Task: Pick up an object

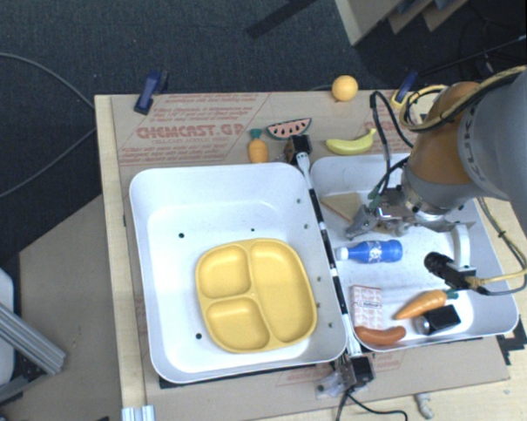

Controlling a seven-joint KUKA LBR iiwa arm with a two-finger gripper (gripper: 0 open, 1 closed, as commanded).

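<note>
Claw (366,224) low in the right bin (499,321), right of centre frame, just above a blue bottle (375,252); grip state impossible to tell. Lower in the same bin: a snack packet (367,304), a carrot (421,304), a sausage (381,335), a black block (441,320). Yellow divided plate (254,294) in the left bin (161,253). Banana (351,143), watermelon slice (289,127) and orange ball (344,88) on the surface (190,130) along the upper edge.

My own arm (470,144) hides the right bin's (503,312) far right corner; whether my end effector (369,222) grips is unclear.
</note>
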